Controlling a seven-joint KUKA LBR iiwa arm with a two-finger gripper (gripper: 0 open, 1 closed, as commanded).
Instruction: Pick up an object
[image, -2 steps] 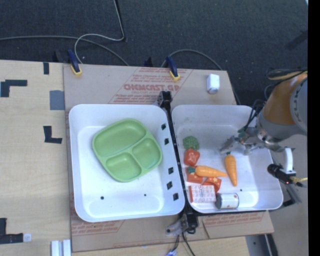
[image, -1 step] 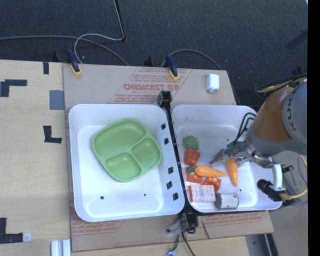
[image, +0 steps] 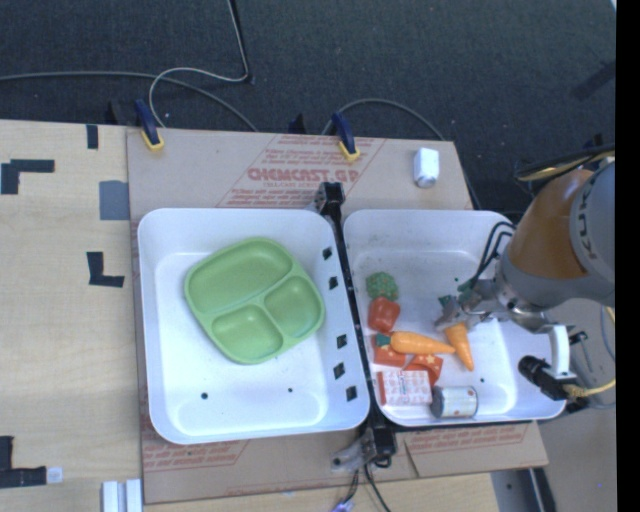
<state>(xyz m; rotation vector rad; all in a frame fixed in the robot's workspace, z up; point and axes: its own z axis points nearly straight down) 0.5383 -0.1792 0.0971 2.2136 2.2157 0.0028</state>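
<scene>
A single fixed camera looks down at a slant from above the bench (image: 60, 300), far enough back to take in both white bins (image: 160, 330) whole. The arm (image: 560, 240) enters from three o'clock, with dark floor (image: 400, 50) toward twelve.

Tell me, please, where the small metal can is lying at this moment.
The can lies on its side in the right bin, near its front edge, just right of the red-and-white packet and below the carrots.
</scene>
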